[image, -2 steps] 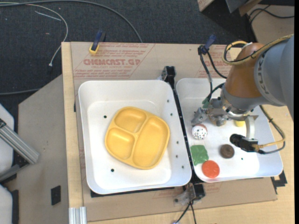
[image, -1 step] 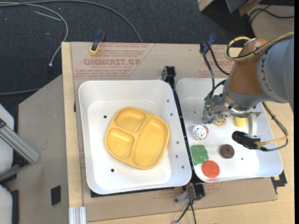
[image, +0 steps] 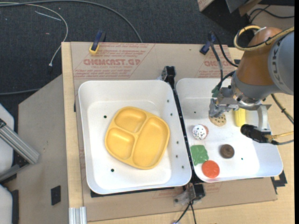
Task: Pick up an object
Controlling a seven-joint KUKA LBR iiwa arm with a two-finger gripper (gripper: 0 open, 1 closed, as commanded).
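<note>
Pincer (image: 217, 112): low in your right bin (image: 261, 171), right above the speckled cookie (image: 218, 120); you cannot tell its state, since the wrist covers it.
Cookie: partly hidden beneath the pincer.
Yellow piece (image: 239, 117): just right of the cookie, mostly covered by the arm.
Others: spotted white ball (image: 200, 132), green piece (image: 199, 154), red disc (image: 210, 169), brown disc (image: 227, 150).
Left bin (image: 88, 125): yellow divided tray (image: 137, 137), fully in sight.
</note>
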